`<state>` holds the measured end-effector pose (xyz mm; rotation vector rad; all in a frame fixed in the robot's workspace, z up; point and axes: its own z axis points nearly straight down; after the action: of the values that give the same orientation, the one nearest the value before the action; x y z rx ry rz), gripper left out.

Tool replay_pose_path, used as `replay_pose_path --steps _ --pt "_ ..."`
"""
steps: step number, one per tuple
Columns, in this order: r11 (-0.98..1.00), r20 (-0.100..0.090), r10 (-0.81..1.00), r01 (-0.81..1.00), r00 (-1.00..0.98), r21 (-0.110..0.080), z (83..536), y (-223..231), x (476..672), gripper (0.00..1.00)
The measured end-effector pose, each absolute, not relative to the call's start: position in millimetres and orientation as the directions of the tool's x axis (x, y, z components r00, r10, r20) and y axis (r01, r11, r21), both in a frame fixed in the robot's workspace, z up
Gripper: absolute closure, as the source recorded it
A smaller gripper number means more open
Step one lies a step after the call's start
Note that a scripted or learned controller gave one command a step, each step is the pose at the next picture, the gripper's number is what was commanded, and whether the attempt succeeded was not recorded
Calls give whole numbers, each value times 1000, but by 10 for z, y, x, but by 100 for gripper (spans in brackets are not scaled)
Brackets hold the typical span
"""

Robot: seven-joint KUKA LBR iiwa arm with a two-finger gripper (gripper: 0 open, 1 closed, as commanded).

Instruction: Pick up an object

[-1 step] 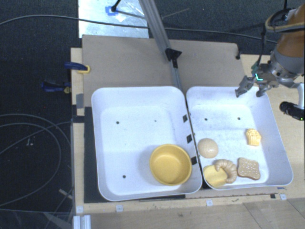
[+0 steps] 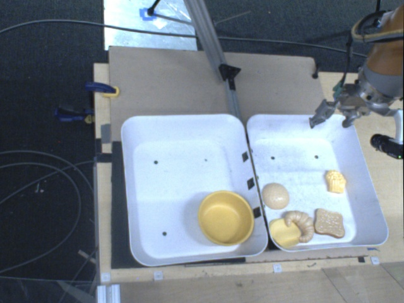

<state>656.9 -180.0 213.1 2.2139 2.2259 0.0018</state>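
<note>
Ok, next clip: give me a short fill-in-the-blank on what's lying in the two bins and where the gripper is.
1. The yellow bowl sits in the ____ bin.
2. The slice of toast lies in the right bin's near-____ corner.
3. The gripper hangs open over the ____ edge of the right bin, holding nothing.
4. The croissant touches the round beige ball: ____.

Missing words: left; right; far; no
</note>
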Motion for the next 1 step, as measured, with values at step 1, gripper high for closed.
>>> replay_pose_path --steps 1 --pt "1 -1 1000 1000 -1 -3 1546 -1880 6545 0"
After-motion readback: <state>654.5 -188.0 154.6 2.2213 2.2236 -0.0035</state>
